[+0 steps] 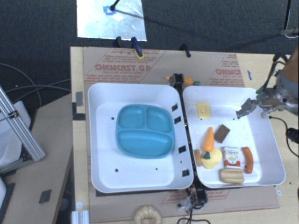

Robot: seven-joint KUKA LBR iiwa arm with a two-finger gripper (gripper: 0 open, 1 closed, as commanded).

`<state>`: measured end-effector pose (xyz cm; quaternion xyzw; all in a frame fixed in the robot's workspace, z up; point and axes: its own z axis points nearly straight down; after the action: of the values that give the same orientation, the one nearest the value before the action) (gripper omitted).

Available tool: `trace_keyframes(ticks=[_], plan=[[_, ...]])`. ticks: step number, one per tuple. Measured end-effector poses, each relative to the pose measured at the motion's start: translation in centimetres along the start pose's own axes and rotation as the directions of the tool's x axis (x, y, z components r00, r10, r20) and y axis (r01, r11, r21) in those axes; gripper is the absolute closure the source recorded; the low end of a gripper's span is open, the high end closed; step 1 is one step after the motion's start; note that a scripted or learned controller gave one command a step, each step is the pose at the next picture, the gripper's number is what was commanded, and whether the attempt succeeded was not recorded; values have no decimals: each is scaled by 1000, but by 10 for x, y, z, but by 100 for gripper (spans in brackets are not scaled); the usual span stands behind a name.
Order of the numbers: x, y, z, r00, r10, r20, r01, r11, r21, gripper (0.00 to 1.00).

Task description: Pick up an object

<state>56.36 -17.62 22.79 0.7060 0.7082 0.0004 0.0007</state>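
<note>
The right bin (266,139) holds several toy foods: a yellow cheese slice (203,110), an orange carrot (209,139), a brown block (221,133), a yellow pear-like piece (211,158), a red-and-white carton (231,157), a red sausage (247,159) and a bread roll (231,175). My gripper (247,107) hangs over the bin's upper right part, right of the cheese slice and above the other items. Nothing shows between its fingers.
The left bin (100,125) bears a blue divided plate (145,130). Black clips line the seam between the bins (182,134). A pale ring-shaped item (147,214) lies on the cardboard in front. Cables run along the bench's right edge (289,134).
</note>
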Motion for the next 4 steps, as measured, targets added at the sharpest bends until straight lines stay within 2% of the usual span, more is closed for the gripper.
trace_keyframes(ticks=[2, 3, 4], plan=[[-3, -3, 122, 1000, 2, -1, -2, 1000, 3, 0], [-3, -1, 141, 1000, 2, 0, -2, 1000, -1, 0], [-2, 1, 129, 1000, 1, -1, -1, 1000, -7, 100]])
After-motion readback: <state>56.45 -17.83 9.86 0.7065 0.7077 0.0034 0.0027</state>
